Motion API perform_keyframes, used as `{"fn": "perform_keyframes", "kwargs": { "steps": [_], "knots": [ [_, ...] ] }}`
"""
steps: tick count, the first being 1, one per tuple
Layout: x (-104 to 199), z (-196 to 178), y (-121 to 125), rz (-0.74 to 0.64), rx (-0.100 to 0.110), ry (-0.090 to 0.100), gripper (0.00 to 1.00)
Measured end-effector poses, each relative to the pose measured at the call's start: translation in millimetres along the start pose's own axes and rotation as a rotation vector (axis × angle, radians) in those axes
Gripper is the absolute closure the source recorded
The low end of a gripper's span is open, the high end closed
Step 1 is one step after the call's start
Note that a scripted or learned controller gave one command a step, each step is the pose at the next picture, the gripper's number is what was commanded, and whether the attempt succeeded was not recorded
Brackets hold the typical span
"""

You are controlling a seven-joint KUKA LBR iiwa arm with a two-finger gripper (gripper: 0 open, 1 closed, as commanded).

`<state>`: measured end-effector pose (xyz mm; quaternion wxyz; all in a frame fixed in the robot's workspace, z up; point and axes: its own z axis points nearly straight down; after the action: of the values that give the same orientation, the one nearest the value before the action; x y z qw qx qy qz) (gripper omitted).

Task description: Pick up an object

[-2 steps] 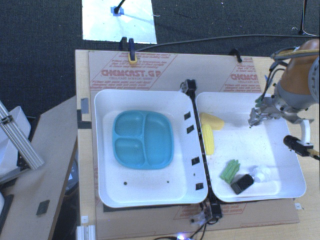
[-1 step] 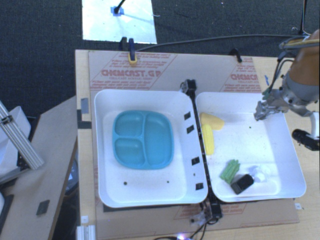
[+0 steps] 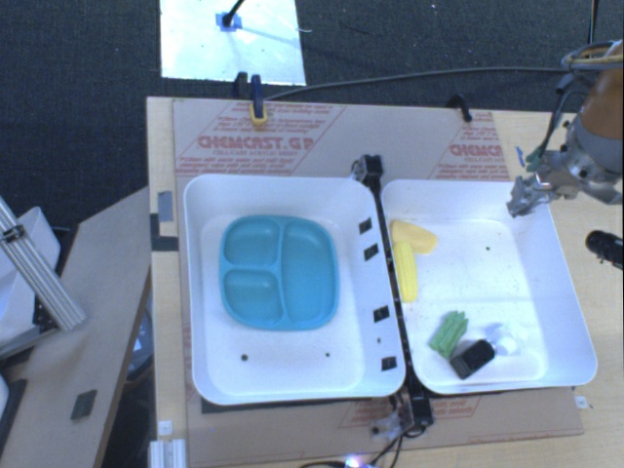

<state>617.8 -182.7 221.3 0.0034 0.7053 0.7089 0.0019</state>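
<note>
- Camera view: the arm (image 3: 597, 115) enters at about three o'clock — its gripper (image 3: 524, 197) hangs over the upper right corner of the right bin (image 3: 561, 261).
- Nothing sits between the fingers; whether they are spread or closed I cannot tell (too small and blurred).
- In the right bin, a yellow piece (image 3: 412, 234) lies at ten o'clock, touching a yellow corn-like stick (image 3: 406, 271) just below it.
- Toward six o'clock lie a green object (image 3: 448, 332), a black block (image 3: 473, 358) just beside it, and something small and white (image 3: 504, 338) — possibly a crumpled bit.
- The left bin (image 3: 210, 222) bears a blue divided plate (image 3: 280, 272), near its centre.
</note>
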Motion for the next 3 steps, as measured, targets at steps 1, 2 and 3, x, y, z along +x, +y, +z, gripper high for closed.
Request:
{"fn": "perform_keyframes", "kwargs": {
  "steps": [1, 2, 3],
  "knots": [
    [5, -52, -6, -0.001, 0.000, 0.000, 1.00],
    [58, -48, -26, -0.004, 0.006, 0.004, 1.00],
    [113, -41, -25, -0.005, 0.006, 0.004, 1.00]
  ]
}}
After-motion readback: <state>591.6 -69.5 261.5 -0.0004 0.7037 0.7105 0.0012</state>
